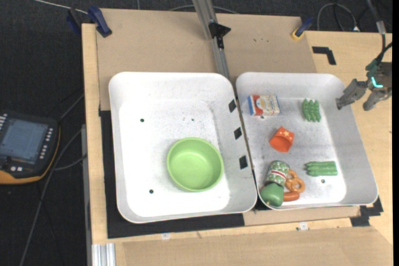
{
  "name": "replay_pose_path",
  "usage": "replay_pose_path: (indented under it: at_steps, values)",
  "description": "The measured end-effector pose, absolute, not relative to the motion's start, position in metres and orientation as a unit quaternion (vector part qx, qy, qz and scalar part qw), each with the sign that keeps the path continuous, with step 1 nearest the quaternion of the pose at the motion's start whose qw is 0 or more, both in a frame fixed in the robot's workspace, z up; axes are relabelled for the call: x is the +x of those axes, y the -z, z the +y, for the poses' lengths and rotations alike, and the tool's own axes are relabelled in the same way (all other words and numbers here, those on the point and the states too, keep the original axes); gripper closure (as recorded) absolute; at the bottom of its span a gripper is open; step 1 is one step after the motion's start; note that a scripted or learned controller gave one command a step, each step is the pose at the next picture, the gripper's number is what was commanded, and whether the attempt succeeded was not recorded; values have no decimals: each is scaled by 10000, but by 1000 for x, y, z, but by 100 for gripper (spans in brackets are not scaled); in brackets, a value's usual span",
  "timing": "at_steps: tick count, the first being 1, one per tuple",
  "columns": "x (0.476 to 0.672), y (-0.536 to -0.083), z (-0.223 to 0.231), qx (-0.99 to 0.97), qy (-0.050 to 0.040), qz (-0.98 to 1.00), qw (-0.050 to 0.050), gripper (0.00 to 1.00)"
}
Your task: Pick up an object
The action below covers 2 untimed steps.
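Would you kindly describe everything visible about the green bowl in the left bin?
The green bowl is round, light lime green, seemingly smooth plastic, with a thick rim and nothing visible inside. It sits upright, mouth up, on the floor of the left white bin, toward its lower right, touching nothing else.

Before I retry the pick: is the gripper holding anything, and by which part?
Nothing is held. The gripper is open over the right bin's right rim, with nothing between its fingers.

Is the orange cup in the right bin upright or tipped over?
Tipped. The orange cup lies on its side on the right bin's floor, its side wall facing the camera.
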State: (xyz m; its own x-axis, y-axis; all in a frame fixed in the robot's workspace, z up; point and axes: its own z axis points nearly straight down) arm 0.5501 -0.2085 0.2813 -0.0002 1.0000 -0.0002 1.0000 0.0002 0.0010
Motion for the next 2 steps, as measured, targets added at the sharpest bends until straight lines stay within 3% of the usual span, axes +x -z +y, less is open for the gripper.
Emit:
replay_pose_path:
  at_steps: [1,2]
  values:
    - [550,-281,-208,7070,-2,7072,4,0]
    - [559,-231,-206,7069,8,7073,-14,0]
